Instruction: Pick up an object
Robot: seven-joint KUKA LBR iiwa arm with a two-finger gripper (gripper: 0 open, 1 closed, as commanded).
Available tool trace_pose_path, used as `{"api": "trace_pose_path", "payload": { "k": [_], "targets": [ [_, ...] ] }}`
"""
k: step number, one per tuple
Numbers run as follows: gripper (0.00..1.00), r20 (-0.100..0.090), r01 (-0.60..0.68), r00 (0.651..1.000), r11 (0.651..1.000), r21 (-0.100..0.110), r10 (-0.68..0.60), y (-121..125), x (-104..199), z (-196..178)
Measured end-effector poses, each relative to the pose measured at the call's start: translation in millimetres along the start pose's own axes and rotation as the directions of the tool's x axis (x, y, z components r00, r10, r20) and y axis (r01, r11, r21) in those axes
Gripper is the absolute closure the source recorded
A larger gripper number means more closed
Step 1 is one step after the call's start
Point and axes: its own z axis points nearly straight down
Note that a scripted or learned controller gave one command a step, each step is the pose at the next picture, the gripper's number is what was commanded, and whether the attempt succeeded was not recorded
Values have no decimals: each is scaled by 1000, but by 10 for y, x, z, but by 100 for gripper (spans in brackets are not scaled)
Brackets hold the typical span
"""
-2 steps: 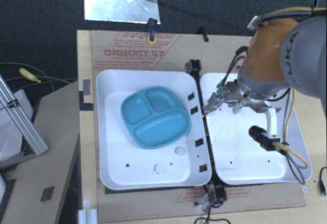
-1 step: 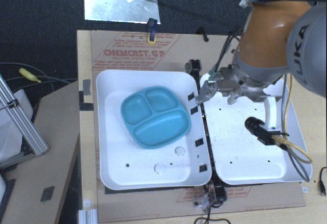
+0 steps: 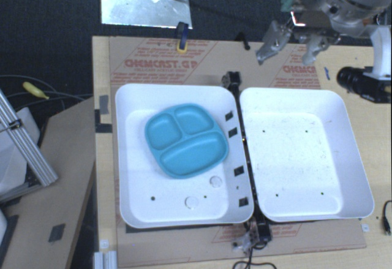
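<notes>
The blue plate is seen lying flat in the left bin, well to the near left of the gripper, whose fingers are held apart and empty above the tabletop beyond the right bin.

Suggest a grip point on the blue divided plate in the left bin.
Probably the raised outer rim of the blue divided plate, on its right edge, coming straight down. The plate lies flat in the left bin, so only the rim and dividers offer a pinch. The hand hovers open above the right bin.
</notes>
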Motion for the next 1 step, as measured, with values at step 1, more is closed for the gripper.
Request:
{"api": "trace_pose_path", "payload": {
  "k": [1],
  "targets": [
    [0,7,-11,1000,1000,22,11,401,-583,544]
  ]
}}
